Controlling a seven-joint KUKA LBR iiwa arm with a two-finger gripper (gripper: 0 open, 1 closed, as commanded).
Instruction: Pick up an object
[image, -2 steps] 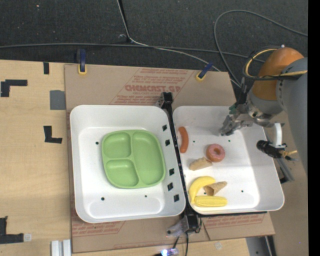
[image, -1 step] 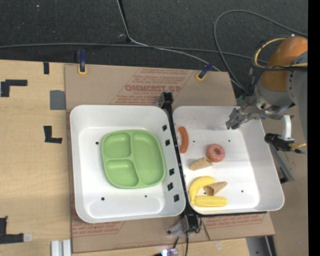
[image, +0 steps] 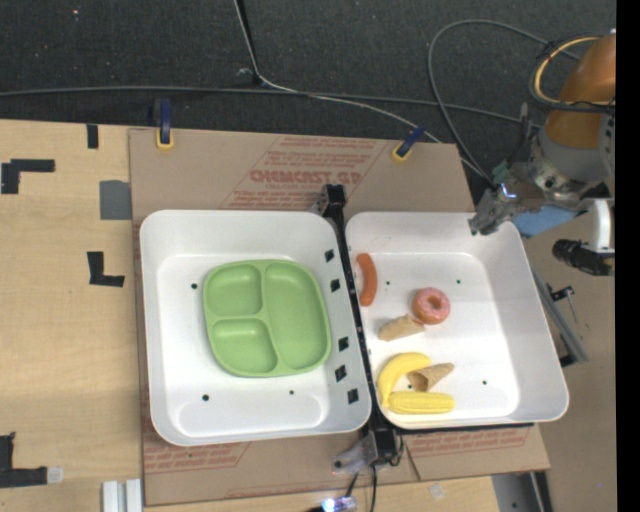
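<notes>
My gripper (image: 487, 222) hangs over the right bin's (image: 520, 290) far right corner; I cannot tell its state. Below it lie a sausage (image: 366, 278), pink donut (image: 432, 305), banana (image: 402, 372) and corn cob (image: 420, 403). The left bin (image: 175, 300) holds a green plate (image: 266, 318).

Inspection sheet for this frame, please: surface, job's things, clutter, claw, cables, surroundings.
Surface: two white bins side by side, left bin and right bin, on cardboard sheet.
Job's things: right bin holds hot dog, pink donut, bread piece, banana, corn cob, cone.
Clutter: green divided plate in left bin.
Claw: claw at right bin's far right corner, nothing seen between its fingers.
Cables: black cable behind the bins.
Surroundings: two clamps on the cardboard's far edge.
</notes>
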